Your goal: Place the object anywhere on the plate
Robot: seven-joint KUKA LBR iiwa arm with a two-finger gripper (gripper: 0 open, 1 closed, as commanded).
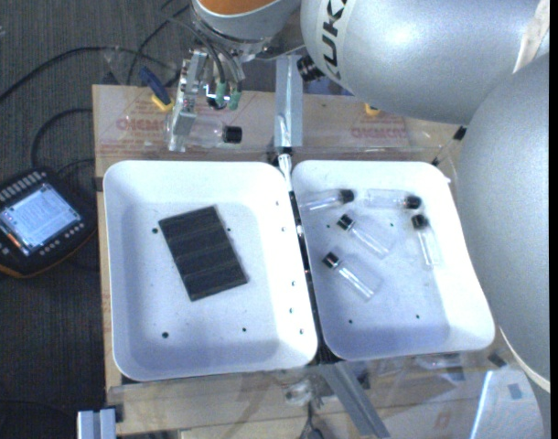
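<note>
Wooden bench [123,117] behind two bins, tool [189,122] above it gripping a clear vial [210,133], dark plate [203,251] in left bin [133,318]

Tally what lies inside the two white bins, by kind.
Clear vials with black caps: 5
Dark ridged plate: 1
Total: 6
</note>
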